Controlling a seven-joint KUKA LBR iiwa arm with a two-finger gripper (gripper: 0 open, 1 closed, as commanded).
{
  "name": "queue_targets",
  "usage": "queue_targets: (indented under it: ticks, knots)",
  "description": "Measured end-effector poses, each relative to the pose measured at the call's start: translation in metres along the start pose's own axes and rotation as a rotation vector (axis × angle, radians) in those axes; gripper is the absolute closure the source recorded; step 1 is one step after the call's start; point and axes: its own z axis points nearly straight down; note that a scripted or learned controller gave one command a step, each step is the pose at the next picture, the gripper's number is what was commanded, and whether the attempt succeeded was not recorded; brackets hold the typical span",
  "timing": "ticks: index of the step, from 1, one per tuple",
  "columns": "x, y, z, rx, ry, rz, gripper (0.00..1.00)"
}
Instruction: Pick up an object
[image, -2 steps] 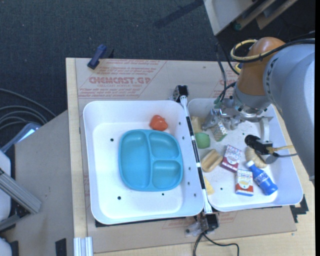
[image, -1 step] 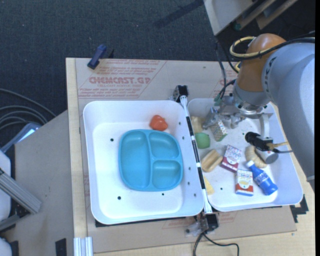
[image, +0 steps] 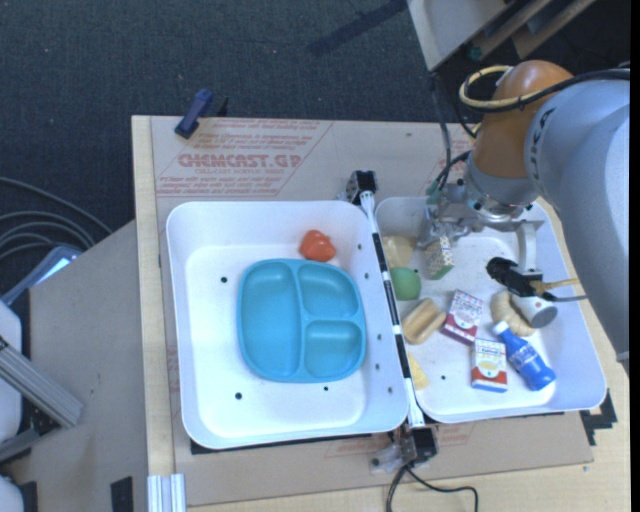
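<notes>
The small speckled packet sits under my gripper in the right bin. I can't tell if it's grabbed. Nothing looks lifted yet.

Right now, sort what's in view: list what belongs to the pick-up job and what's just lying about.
Part of the job:
- gripper, down in the right bin
- pickable things there: green ball, bread roll, two small cartons, blue bottle

Lying about:
- blue divided plate and orange-red item in the left bin
- blue clip on the board's top edge
</notes>
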Motion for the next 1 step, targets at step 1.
queue_targets:
  ticks: [1]
  knots:
    - [0.0633,0.0022,-0.0916,-0.013,0.007,-0.007,1.0]
